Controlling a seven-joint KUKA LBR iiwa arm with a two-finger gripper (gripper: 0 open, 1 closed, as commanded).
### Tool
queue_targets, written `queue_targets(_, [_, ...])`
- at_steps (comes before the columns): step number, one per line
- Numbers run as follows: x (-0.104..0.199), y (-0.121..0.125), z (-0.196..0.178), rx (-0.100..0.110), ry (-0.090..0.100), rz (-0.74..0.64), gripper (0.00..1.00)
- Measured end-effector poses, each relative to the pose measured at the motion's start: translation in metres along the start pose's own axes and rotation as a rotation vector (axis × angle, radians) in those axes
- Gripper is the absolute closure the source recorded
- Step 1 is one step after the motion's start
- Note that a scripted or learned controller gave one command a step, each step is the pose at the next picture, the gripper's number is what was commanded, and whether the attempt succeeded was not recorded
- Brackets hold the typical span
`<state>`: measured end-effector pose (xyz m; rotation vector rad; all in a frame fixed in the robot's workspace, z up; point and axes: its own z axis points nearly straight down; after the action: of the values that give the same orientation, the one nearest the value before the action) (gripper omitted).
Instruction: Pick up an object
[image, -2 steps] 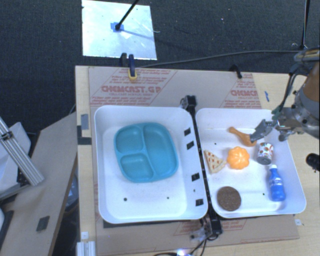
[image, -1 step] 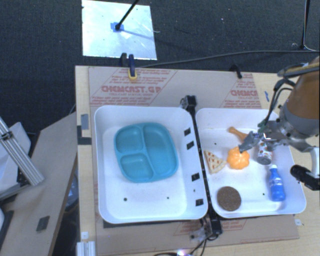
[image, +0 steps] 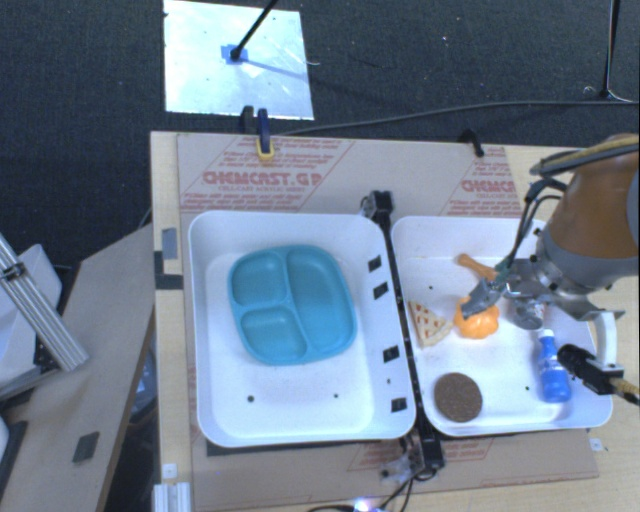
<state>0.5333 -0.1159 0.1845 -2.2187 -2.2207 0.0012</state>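
Note:
The right bin (image: 520, 415) holds several things. An orange fruit (image: 477, 323) lies near its middle, with a tan triangular slice (image: 428, 323) just to its left. A brown round disc (image: 458, 396) sits at the front and a blue bottle (image: 550, 372) at the right. A small orange stick (image: 476, 265) lies toward the back. My gripper (image: 489, 296) hangs right over the top of the orange fruit, touching or almost touching it. The arm comes in from the right and hides part of the bin's right side.
In the left bin (image: 210, 400) lies a blue divided plate (image: 292, 303). A black-clipped divider (image: 392, 300) separates the two bins. The bench's cardboard edge (image: 300, 165) runs along the back, with a clamp (image: 263, 130) on it.

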Motion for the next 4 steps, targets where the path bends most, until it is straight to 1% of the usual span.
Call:
queue_targets(1, [0.007,0.002,0.061,0.001,0.0,0.0,0.0])
queue_targets(2, [0.006,0.004,0.047,-0.005,-0.002,0.001,1.0])
queue_targets(3, [-0.002,0.005,0.0,-0.009,-0.003,0.001,1.0])
queue_targets(4, [-0.001,-0.001,-0.047,-0.009,-0.002,-0.003,1.0])
